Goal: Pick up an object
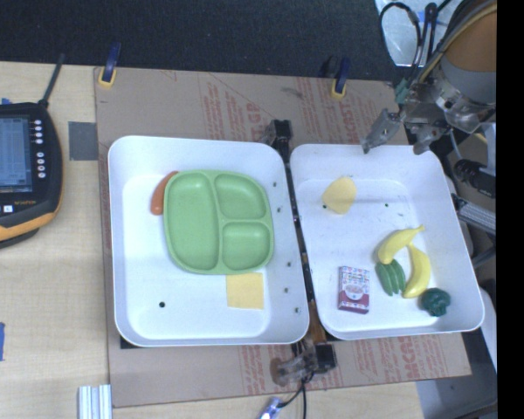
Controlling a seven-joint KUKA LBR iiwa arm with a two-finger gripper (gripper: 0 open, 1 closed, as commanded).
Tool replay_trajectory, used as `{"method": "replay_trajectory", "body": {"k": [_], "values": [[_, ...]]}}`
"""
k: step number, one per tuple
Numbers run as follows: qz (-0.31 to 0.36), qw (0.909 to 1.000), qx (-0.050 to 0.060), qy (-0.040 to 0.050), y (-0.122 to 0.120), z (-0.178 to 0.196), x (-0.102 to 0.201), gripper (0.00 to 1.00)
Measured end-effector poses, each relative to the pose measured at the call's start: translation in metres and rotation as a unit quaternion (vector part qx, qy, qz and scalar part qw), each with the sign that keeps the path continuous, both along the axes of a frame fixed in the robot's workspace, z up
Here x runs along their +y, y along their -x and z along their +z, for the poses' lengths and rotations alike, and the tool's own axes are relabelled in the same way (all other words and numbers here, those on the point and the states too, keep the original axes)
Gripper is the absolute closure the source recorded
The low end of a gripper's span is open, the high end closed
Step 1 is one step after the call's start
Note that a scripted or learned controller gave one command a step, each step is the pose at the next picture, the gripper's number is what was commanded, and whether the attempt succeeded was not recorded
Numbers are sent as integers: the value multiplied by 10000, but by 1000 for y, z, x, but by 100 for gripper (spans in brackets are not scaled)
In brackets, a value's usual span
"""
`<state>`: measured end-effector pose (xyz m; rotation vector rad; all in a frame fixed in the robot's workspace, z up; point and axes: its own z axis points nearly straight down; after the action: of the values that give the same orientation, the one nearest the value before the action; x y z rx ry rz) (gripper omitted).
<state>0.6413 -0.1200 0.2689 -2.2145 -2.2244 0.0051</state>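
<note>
- The tool (pixel 393 129) hangs at the upper right of the frame, above the far rim of the right bin (pixel 437 168); its fingers look spread apart and hold nothing.
- Candidates lie in the right bin: a pale yellow chip-like piece (pixel 339 195) near its upper left, two bananas (pixel 408 256) beside a green pickle-like piece (pixel 390 277), a dark green broccoli (pixel 435 301) at the lower right, and a small red carton (pixel 354 288).
- The carton looks light and stiff with flat sides, probably the surest grip across its narrow width.
- The bananas seem smooth, curved toys, likely to slip; take one mid-body.
- The left bin (pixel 127 234) holds a green divided plate (pixel 218 223), a yellow square (pixel 245 291), and an orange piece (pixel 160 194).
</note>
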Motion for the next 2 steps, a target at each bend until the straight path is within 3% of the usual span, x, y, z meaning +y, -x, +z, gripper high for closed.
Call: {"method": "replay_trajectory", "body": {"k": [1,2], "values": [[-1,10000,19,1,57,-130,-19,0],[-6,10000,6,3,102,-178,-80,0]]}}
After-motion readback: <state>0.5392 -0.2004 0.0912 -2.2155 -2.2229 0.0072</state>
